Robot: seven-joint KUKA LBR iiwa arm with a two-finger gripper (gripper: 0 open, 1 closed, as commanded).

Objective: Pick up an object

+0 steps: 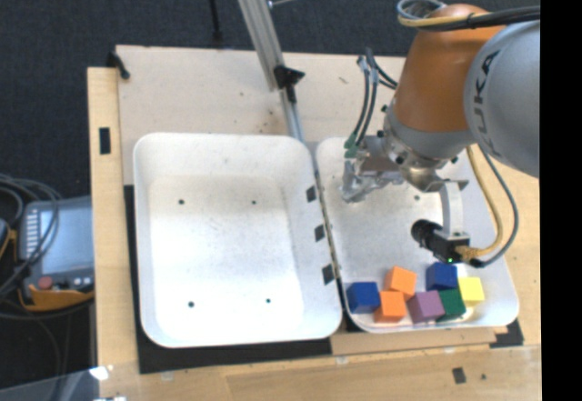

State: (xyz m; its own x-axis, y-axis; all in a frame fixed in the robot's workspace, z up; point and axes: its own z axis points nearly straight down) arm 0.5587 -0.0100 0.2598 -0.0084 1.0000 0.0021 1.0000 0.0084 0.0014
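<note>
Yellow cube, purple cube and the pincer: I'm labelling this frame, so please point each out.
Yellow plastic cube (471, 289): camera view, top face.
Purple plastic cube (425, 305): camera view, top face.
Pincer (362, 183): camera view, metal tip.

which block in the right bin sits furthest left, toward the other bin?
The blue block standing apart at the cluster's left end. The other blue block sits further right, between an orange one and the yellow one.

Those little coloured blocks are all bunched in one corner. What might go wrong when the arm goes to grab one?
Two likely snags:
1. The blocks sit tightly together, touching, so fingers may not fit between them and could shove neighbours or catch two at once.
2. They lie against the near wall of the right bin, so the gripper might bump the rim coming down.
</note>
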